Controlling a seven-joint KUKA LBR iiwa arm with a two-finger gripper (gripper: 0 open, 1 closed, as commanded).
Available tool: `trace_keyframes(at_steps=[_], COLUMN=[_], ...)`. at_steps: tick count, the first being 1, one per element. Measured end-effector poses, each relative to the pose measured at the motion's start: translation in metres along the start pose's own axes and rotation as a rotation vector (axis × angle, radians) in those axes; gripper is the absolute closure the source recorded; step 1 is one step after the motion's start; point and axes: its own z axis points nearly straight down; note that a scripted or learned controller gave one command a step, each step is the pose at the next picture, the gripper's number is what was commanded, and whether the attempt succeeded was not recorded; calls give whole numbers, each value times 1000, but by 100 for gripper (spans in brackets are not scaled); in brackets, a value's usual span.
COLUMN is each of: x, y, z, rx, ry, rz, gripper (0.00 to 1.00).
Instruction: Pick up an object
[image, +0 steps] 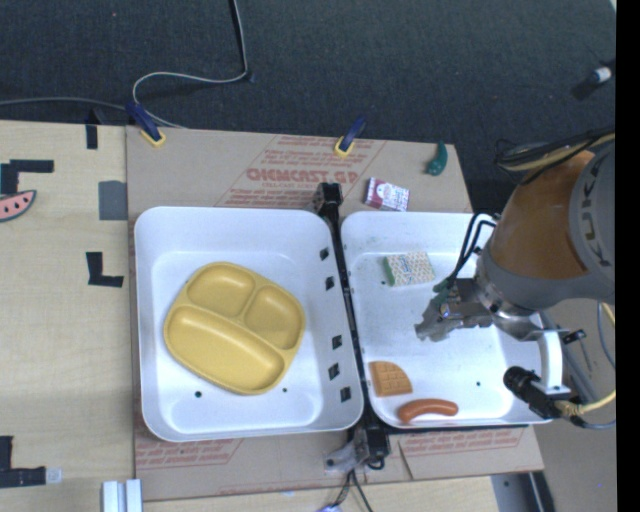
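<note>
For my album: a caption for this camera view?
Grey arm's gripper hovers over right white bin holding waffle, sausage.

Both bins, the left bin (160, 300) and the right bin (400, 330), are plain white with small dark specks on their floors. A divided plate (233, 326) is mustard yellow all over. The waffle (390, 378) is golden orange with a grid pattern, and the sausage (428, 409) is reddish orange. A small packet (408, 268) is pale with a fine green and red speckled print. The gripper (447, 315) is dull grey metal, and the arm (545, 235) behind it carries an orange band on grey. The cardboard sheet (200, 170) is tan with red lettering.
</note>
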Motion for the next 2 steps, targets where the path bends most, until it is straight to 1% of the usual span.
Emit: trace_keyframes(at_steps=[1, 2], x=[0, -36], y=[0, -2], z=[0, 82], rx=[0, 4], ry=[0, 0], rz=[0, 2], gripper=[0, 0])
